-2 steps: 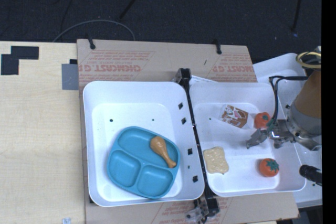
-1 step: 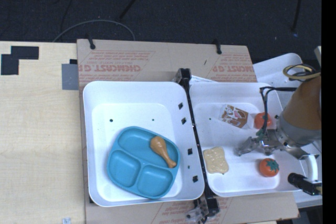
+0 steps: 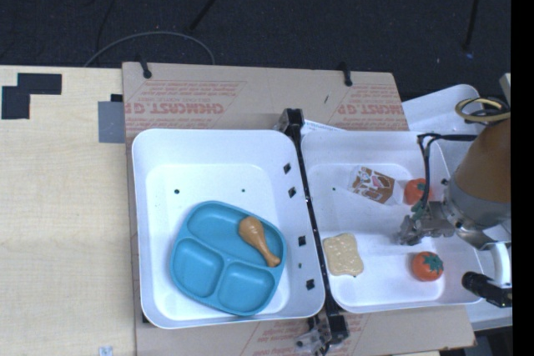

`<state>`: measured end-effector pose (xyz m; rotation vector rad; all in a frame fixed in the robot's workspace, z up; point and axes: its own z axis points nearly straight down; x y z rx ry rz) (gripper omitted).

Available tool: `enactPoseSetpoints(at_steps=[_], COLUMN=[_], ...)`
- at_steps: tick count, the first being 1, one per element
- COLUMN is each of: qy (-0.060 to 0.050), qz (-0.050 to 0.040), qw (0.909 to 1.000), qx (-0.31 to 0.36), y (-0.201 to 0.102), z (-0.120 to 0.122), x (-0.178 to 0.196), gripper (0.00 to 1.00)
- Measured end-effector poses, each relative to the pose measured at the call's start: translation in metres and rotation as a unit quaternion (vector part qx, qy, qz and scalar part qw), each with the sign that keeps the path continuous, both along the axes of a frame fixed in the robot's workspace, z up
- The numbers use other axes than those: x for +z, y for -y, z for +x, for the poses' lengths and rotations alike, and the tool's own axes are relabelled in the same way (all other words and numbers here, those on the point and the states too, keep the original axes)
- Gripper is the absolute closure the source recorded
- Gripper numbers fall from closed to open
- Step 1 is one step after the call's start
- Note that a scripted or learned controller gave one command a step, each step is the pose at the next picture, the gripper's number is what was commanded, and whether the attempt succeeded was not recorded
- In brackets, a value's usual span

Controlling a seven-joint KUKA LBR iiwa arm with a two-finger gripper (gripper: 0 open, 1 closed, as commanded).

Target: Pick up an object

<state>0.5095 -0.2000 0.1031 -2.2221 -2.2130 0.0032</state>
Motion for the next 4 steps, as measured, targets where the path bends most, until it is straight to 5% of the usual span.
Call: enactPoseSetpoints(at_steps=[3,4], qy=[0.004,0.001], qz=[-0.0018,0.0000], qw=[1.0000,1.0000], qx=[0.003,0.005], y=[0.003,-0.058], z=[0.012,0.020], x=[0.157,0.156], gripper=[1.00,1.00])
